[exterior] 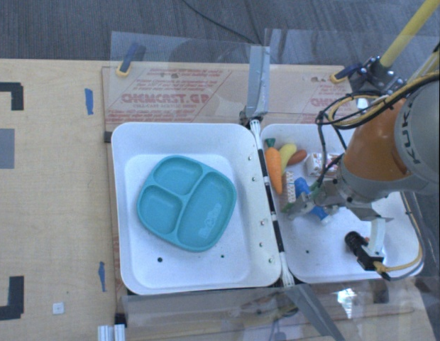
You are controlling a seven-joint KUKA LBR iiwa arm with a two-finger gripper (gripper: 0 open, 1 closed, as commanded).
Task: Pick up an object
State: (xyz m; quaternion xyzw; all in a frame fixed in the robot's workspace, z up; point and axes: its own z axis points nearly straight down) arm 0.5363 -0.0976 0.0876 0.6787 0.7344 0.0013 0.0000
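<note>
gripper [303,206] low in right bin [348,261], over toy pile by left wall; jaw state cannot tell, grasp unconfirmed. carrot [275,169], blue piece [302,188] cluster there, likely pick targets. teal plate [187,202] alone in left bin [135,261].

**Counter with two white bins**

The pale wooden counter [50,212] carries two shallow white bins side by side, their inner edges touching. The left bin [128,261] sits near the middle; the right bin [312,261] lies beside it. Behind both lies a clear sheet with red print [170,94]. Blue tape strips [89,100] and black marks [14,94] dot the counter's left side.
</note>
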